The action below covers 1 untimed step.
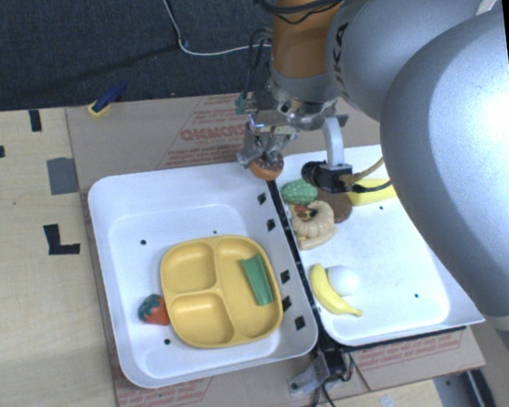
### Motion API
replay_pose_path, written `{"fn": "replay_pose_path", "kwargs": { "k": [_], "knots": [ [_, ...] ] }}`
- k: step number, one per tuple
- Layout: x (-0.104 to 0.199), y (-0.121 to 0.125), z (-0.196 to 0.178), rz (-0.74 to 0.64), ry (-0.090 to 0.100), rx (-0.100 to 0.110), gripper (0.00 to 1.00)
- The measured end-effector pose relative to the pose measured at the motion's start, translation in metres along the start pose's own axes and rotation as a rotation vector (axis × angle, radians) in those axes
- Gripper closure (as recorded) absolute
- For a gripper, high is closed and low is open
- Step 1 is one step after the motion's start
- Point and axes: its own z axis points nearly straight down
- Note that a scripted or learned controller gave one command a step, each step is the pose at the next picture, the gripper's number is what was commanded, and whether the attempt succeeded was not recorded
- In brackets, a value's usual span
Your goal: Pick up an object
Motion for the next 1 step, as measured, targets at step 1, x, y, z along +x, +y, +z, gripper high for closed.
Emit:
{"fn": "replay_pose_path", "kwargs": {
  "k": [1],
  "knots": [
    [-0.0181, -0.0101, 0.0034, 0.003, -0.001, 0.002, 1.0]
  ]
}}
